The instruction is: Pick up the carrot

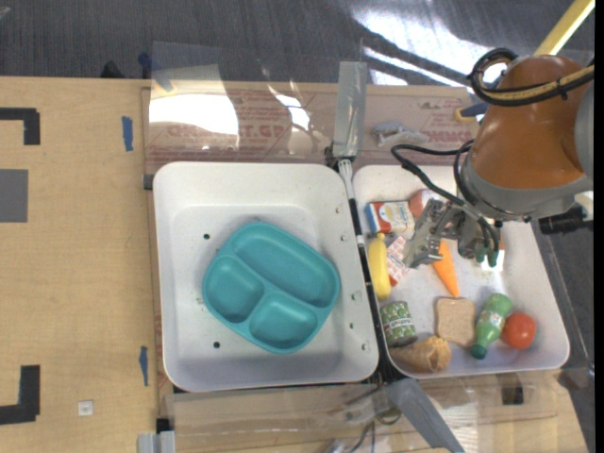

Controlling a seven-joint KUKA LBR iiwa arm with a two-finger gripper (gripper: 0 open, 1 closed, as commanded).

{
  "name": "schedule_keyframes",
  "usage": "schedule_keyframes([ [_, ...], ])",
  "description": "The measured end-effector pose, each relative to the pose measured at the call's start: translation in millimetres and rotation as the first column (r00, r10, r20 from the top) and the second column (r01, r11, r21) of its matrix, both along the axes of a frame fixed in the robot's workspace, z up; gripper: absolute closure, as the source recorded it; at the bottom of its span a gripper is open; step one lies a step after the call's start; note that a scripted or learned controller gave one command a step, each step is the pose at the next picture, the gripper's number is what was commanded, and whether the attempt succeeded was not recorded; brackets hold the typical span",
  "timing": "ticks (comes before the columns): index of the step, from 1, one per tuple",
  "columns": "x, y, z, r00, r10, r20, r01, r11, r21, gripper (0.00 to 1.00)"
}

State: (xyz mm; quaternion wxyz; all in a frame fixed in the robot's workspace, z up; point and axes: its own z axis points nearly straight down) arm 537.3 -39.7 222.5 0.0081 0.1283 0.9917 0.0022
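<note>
The carrot (pixel 445 274) lay in the right bin (pixel 552 295), about the middle of it, a short orange cone tilted with its thin end pointing down toward the near rim. Right above and against its upper end hung the claw (pixel 451 234), a tangle of grey metal and dark cable; from where I stood I could not tell whether it was spread or closed, nor whether it had hold of the carrot at all.

Just below the carrot sat a slice of brown bread (pixel 455 320), and to the right of that a green bottle (pixel 490 324) lying at a slant with a red tomato (pixel 519 330) touching its far side. A bread roll (pixel 424 353) rested at the near rim, with a small green can (pixel 397 320) just beside it to the left. A yellow banana (pixel 378 266) stood along the left wall of that bin, and a small white and red carton (pixel 391 217) lay above it near the back.

The arm (pixel 528 121) bulked over the bin's far right corner, its orange band facing up.

The left bin (pixel 179 253) held a teal divided plate (pixel 271 285), set roughly in the centre at an angle. Both bins sat on the pale wood surface (pixel 66 253), which carried black corner marks and bits of blue tape (pixel 126 133).
</note>
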Motion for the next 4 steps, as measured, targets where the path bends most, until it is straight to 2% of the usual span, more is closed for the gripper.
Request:
schedule_keyframes([
  [1, 14, 31, -1, 0.975, 0.221, -0.009, -0.221, 0.975, -0.003, 1.0],
  [2, -42, -10, 36, 0.879, 0.477, -0.012, -0.477, 0.879, -0.005, 1.0],
  [3, -28, -34, 14, 0.613, 0.79, -0.014, -0.79, 0.613, -0.003, 1.0],
  [4, -26, -32, 26, 0.613, 0.79, -0.008, -0.79, 0.613, -0.01, 1.0],
])
